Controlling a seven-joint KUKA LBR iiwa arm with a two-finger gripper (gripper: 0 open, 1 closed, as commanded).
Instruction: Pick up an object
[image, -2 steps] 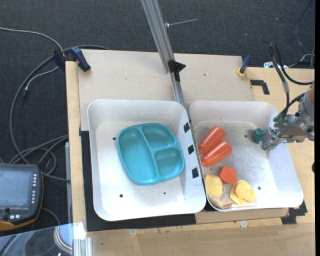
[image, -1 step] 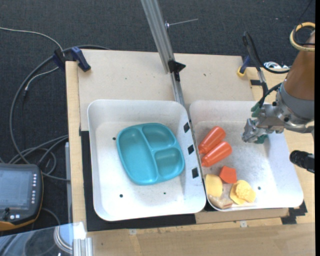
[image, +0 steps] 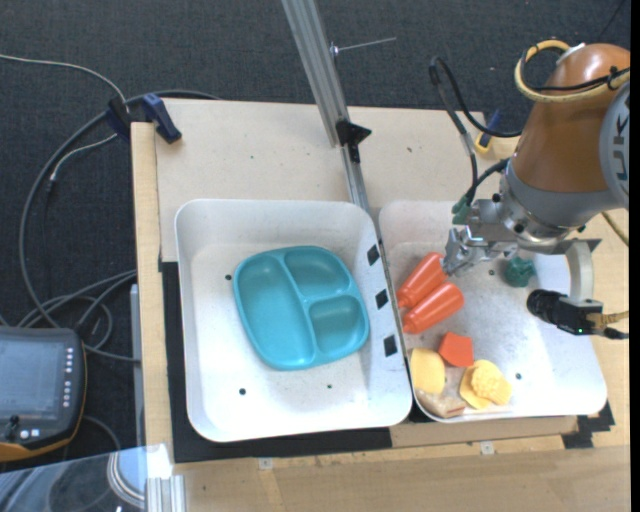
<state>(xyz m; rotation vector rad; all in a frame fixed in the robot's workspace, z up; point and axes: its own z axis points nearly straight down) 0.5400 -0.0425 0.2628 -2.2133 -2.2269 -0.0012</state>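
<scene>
The gripper (image: 462, 252) hovers in the right bin (image: 560, 395), just above the orange carrots (image: 430, 295); I can't tell its grip state.

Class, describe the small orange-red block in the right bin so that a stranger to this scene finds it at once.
Start at the right bin, the one the gripper hangs over. Near its front edge lies a cluster of toy food; the orange-red block sits just behind the yellow pieces and in front of the two carrots. It alone is flat-faced and angular.
</scene>
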